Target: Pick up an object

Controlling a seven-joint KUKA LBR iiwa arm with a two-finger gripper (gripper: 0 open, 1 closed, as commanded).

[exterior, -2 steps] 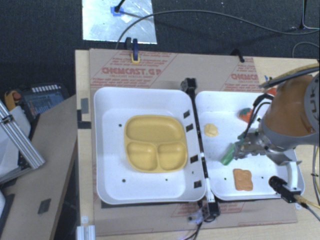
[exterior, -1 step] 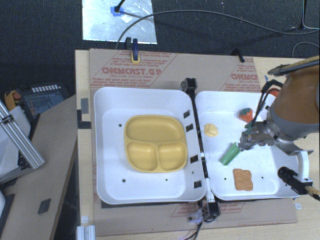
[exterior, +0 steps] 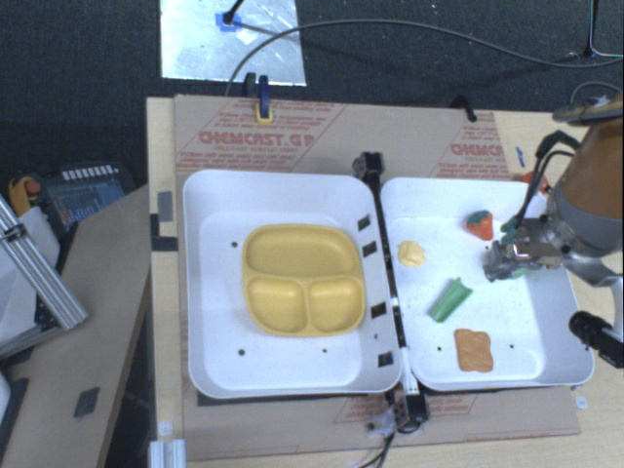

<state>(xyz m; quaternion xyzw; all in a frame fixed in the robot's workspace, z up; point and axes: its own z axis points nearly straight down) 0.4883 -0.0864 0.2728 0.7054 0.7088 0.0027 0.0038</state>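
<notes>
Hand (exterior: 500, 264) grip state unclear; green piece (exterior: 449, 299) lies near, lower-left.

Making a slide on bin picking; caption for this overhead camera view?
KUKA gripper poised over right bin among four small toy foods; yellow divided tray in left bin.

Divided tray (exterior: 298, 291) in left bin (exterior: 210, 359)

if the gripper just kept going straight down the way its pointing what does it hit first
Most likely the bare white floor of the right-hand bin. The gripper hangs between the small red-and-green toy and the green wedge-shaped block, over neither, though depth is hard to judge from this slanted view.
</notes>
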